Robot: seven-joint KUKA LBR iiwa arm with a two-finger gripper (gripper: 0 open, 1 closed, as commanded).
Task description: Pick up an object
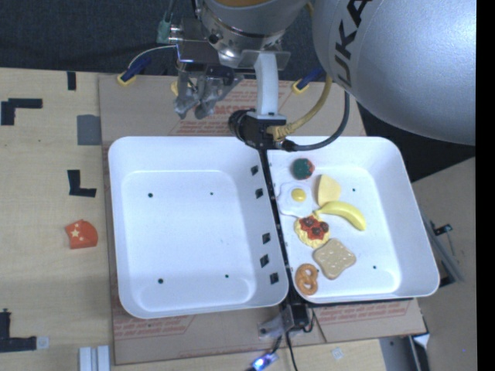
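While it hangs behind the left bin (124, 161), the pincer (195, 99) looks shut, holding nothing.

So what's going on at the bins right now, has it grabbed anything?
Nothing shows between the fingers. The gripper hangs above the bench behind the left bin, beyond its far rim. The toy food all lies in the right bin, bunched near the divider: a banana, a cheese wedge, a fried egg, a small pizza, a toast slice, a pretzel and a round red-and-green piece. An orange piece sits on the bench left of the bins.
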